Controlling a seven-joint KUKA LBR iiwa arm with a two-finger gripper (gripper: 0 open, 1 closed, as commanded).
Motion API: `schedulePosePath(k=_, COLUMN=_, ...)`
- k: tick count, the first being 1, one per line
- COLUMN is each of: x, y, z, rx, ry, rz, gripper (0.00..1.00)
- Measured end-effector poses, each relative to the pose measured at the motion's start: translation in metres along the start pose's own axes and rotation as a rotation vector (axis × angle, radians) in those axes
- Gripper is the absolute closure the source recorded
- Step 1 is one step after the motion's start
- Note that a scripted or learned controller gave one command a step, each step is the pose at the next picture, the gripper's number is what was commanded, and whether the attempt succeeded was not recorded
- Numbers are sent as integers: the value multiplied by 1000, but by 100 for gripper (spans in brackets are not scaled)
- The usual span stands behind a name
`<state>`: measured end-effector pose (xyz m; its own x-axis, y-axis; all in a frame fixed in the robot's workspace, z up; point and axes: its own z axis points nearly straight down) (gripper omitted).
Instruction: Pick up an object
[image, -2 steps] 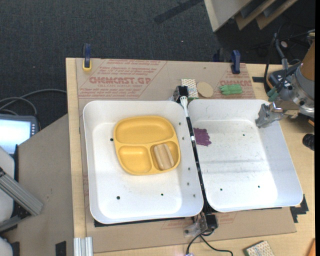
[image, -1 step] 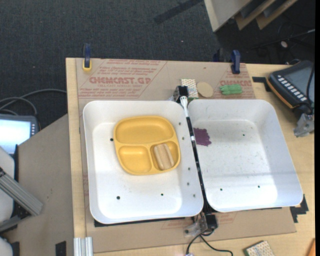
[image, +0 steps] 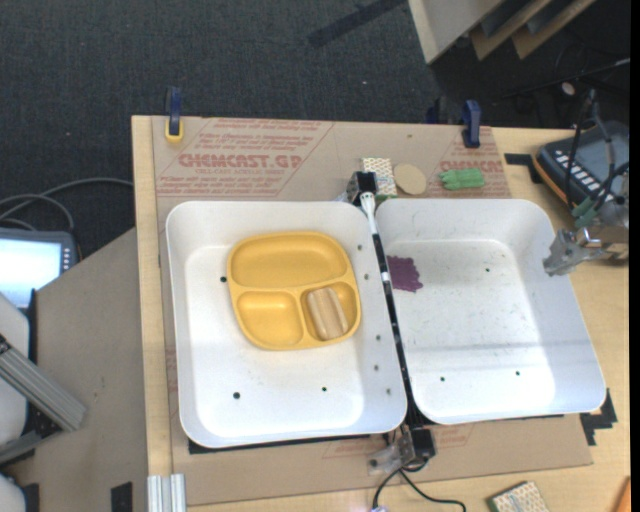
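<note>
A yellow divided plate (image: 292, 288) lies in the left bin (image: 200, 380). A tan, bread-like piece (image: 325, 311) rests in the plate's lower right compartment. A small purple object (image: 403, 273) lies on the floor of the right bin (image: 500, 370), close to its left wall. At the right bin's right rim sits a grey metal part with cables above it, which I take to be my gripper (image: 562, 255). It is well apart from both the purple object and the plate.
Behind the bins, a green object (image: 461, 179), a round tan disc (image: 410, 179) and a small checkered piece (image: 376, 167) lie on the brown board. Blue clamps (image: 174, 101) hold the board's far edge. A dark device with cables (image: 585, 165) stands at the far right.
</note>
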<state>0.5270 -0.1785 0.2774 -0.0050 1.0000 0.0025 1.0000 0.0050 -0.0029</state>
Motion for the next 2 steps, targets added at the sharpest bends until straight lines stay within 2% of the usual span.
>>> schedulePosePath(k=1, x=60, y=20, z=13, rx=0, ry=0, rz=-2, gripper=100)
schedulePosePath(k=2, x=-1, y=35, z=-9, rx=-9, ry=-7, rz=8, gripper=100)
